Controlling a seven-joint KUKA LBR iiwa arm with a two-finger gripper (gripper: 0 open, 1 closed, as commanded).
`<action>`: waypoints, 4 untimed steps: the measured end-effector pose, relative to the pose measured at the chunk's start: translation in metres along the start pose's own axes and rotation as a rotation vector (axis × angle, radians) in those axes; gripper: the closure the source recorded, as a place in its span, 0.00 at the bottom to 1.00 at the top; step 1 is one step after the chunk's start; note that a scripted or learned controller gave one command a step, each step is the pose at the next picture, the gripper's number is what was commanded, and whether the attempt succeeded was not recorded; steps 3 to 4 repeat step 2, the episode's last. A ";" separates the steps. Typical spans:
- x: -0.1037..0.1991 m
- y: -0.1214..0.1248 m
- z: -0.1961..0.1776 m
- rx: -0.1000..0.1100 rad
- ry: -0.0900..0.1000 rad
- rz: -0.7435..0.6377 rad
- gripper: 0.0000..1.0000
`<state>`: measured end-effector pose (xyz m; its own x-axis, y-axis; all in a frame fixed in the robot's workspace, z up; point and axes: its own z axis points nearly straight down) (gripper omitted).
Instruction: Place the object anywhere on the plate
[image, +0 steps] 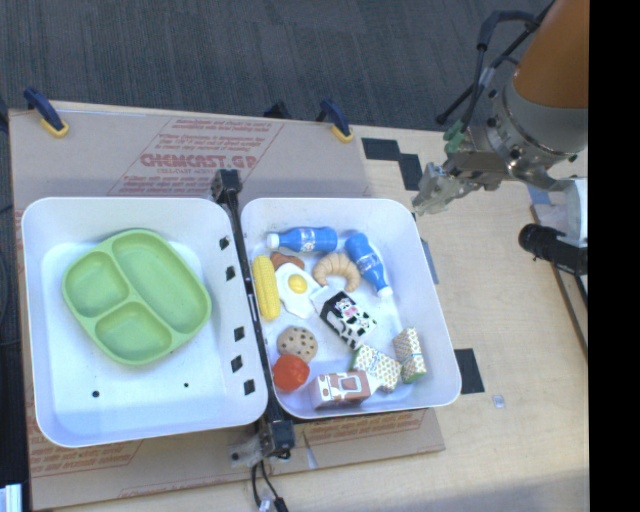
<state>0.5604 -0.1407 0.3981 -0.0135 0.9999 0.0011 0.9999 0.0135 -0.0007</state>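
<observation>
A light green plate (135, 295) with three compartments lies in the left bin (40, 400); nothing rests on it. The right bin (425, 260) holds several toy foods: two blue bottles (305, 240) (368, 262), a corn cob (264, 285), a fried egg (295, 285), a croissant (337, 268), a cow-patterned carton (347, 318), a cookie (297, 343), a tomato (291, 373) and a red and white carton (342, 388). My gripper (428, 194) hangs just outside the right bin's far right corner, apart from every object and with nothing seen in it.
Two patterned wedge-shaped pieces (378, 365) (410, 355) lie at the right bin's near right. A black hinge strip (240, 300) divides the bins. Blue clamps (45, 110) (335, 117) pin the cardboard at the back. Bare bench lies to the right.
</observation>
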 end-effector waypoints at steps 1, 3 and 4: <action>0.001 0.000 -0.010 0.000 0.001 -0.008 1.00; 0.001 0.001 -0.021 0.001 0.002 -0.016 1.00; 0.001 0.001 -0.021 0.001 0.002 -0.016 1.00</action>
